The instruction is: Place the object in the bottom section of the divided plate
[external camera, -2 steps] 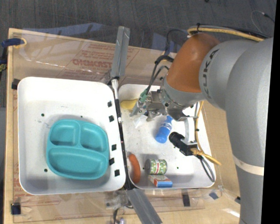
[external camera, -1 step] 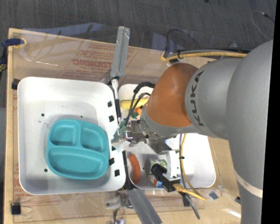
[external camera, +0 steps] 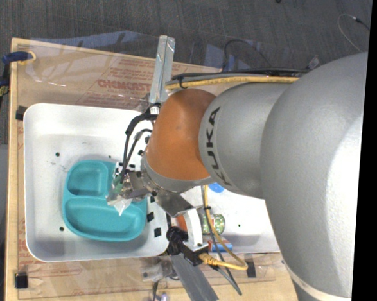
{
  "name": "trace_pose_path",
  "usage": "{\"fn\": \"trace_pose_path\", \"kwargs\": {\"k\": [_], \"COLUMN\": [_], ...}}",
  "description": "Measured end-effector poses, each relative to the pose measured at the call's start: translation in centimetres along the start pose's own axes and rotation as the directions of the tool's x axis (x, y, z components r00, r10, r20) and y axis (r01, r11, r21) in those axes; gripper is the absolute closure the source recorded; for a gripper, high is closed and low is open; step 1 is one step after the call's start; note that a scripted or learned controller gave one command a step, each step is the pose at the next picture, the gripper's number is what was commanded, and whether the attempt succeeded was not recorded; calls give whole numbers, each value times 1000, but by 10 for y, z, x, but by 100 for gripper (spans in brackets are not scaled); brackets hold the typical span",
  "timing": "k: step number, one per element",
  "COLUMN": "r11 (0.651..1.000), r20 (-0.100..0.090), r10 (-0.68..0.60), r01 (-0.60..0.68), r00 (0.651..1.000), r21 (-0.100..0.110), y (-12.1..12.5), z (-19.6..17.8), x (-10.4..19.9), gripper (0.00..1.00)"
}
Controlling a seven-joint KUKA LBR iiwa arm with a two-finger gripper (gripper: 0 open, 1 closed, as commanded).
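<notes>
Grey arm housing (external camera: 303, 161) fills the right of the frame, closest to the lens; black lettering reading "KUKA" runs down it beside the orange band (external camera: 176, 136). Below the band the gripper (external camera: 122, 193) hangs over the right edge of the teal divided plate (external camera: 101, 202). A small pale, partly clear object (external camera: 120, 205) sits at the fingertips, over the plate's large bottom section near its right rim. Whether it is pinched between the fingers or merely resting on the plate cannot be told, and the jaw spacing is likewise unreadable, being masked by the wrist. The plate lies in the left white bin (external camera: 39, 168). Most of the right bin (external camera: 247, 228) is hidden under the arm; a blue item (external camera: 217, 188) and a greenish one (external camera: 217, 224) show there, both partly covered. Red print on the clear sheet (external camera: 91, 75) behind the bins is too faint to read reliably.
</notes>
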State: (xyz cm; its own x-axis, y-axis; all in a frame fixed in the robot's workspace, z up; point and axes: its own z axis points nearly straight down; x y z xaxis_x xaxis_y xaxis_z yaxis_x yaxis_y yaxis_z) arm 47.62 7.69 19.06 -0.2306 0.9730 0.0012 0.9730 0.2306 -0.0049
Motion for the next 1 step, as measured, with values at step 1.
{"fn": "trace_pose_path", "kwargs": {"k": [1], "r11": [1000], "r20": [0], "r10": [2], "r01": [-2], "r00": [1000], "r21": [-1], "y": [0], "z": [0], "x": [-1], "gripper": [0]}}
